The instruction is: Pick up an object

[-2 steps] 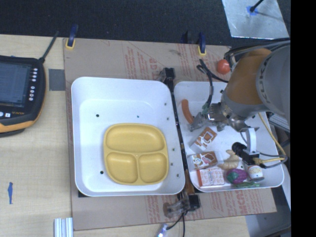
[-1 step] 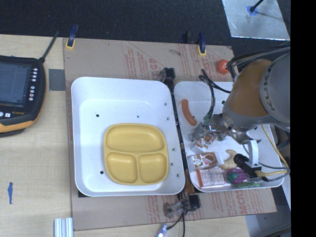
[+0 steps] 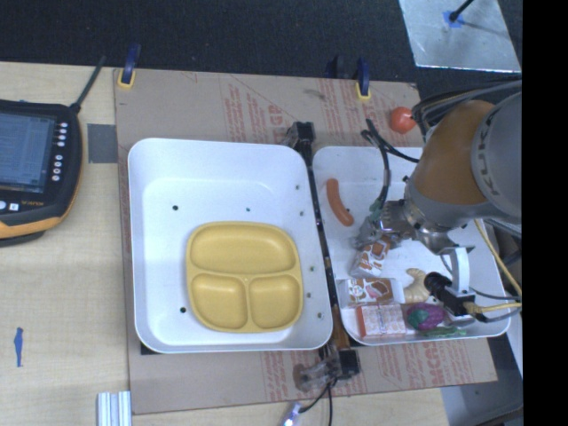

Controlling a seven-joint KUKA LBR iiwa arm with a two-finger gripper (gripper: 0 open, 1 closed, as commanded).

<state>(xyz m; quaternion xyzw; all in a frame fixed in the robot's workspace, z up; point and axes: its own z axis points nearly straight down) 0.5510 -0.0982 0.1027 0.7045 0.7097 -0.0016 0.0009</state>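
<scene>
Robot arm reaches into right bin; hand low over packets near sausage. Grip state: can't tell. Yellow tray sits in left bin.

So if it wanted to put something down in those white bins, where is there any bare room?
The left bin has bare floor above and left of the yellow tray. The right bin is crowded: sausage, packets and small toys fill its lower half under the tool. A bare strip runs above the sausage.
</scene>
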